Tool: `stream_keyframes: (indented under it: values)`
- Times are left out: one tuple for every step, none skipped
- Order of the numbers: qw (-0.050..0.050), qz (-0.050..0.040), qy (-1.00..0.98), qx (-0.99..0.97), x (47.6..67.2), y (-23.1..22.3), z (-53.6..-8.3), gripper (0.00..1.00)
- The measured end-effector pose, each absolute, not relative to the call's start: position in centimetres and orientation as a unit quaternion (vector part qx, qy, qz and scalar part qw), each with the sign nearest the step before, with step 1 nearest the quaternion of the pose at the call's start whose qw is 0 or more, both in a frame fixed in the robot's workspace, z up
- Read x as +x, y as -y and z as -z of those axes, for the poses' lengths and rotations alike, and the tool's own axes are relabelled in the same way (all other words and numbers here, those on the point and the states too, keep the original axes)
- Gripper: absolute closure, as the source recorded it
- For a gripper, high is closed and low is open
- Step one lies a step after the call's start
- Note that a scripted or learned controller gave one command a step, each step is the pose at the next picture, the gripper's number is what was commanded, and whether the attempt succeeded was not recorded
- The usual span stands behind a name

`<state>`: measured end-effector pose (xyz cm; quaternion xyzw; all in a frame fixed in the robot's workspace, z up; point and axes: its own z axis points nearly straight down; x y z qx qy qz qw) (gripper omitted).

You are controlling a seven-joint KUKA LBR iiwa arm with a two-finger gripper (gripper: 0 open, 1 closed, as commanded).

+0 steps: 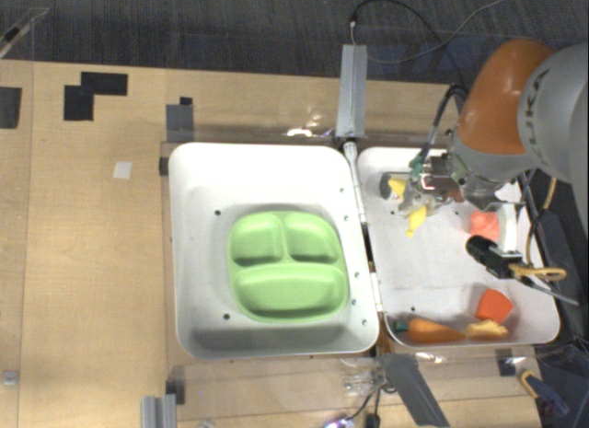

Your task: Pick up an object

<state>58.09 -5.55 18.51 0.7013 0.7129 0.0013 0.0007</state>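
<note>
The yellow piece (pixel 416 223) looks like a small toy food part, so I judge it light and stiff, probably smooth plastic that could slip or roll away if pinched off-centre. A hold across its narrow middle, squeezing the short way, seems the safest. It is slim, bright yellow and a little longer than it is wide, lying at a slight slant. It sits in the upper left part of the right bin (pixel 433 274), directly below the gripper (pixel 411 187). Its top end reaches up to the gripper, but contact cannot be made out. Whether the gripper is open or closed cannot be told at this slant, so I would not count the piece as held. Nearby, a pink piece (pixel 483 224) lies to the right. An orange block (pixel 494 305) and a carrot (pixel 433 329) rest along the bin's lower edge, well apart from the yellow piece.
</note>
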Motion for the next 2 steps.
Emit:
stream_keyframes:
  values:
    - [0.001, -0.0010, -0.764, 0.645, 58.4, 6.8, -18.5, 1.00]
    - [0.001, -0.0006, -0.742, 0.671, 59.4, 4.4, -20.1, 1.00]
